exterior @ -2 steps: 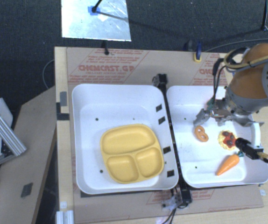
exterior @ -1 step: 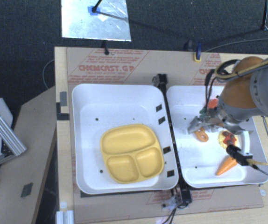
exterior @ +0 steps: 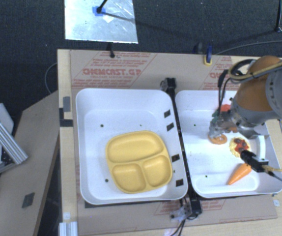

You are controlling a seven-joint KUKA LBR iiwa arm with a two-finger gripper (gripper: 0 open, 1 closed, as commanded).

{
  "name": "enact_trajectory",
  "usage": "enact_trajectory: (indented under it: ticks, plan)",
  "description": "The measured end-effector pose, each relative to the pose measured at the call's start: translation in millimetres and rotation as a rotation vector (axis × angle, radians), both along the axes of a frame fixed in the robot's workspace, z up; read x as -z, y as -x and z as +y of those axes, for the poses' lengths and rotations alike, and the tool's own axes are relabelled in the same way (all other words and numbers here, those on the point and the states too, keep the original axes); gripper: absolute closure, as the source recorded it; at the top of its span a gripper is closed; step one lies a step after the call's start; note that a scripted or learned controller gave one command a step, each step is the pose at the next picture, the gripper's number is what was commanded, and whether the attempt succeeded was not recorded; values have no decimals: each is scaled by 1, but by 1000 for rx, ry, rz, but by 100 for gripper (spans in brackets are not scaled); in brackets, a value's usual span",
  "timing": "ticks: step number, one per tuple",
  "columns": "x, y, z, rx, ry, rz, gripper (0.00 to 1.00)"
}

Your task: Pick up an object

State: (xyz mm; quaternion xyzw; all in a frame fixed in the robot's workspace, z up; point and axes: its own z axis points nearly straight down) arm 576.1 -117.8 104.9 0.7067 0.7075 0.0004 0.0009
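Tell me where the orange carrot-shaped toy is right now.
The orange carrot-shaped toy lies in the right-hand white bin, near its front right corner, just below a small multicoloured toy and the gripper.

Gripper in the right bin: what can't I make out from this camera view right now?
- Gripper: fingers too small and blurred; open or shut unclear.
- Round brown item: contact with the gripper unclear.
- Multicoloured item: too blurred to identify.
- Carrot: top end hidden by a black cable.
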Motion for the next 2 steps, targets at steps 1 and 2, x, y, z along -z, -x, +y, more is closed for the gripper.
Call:
enact_trajectory:
  ticks: [1,2]
  plan:
    - [-47,-9,-1,-3,1,-5,100]
    - [-92,-7,2,-4,0,-4,100]
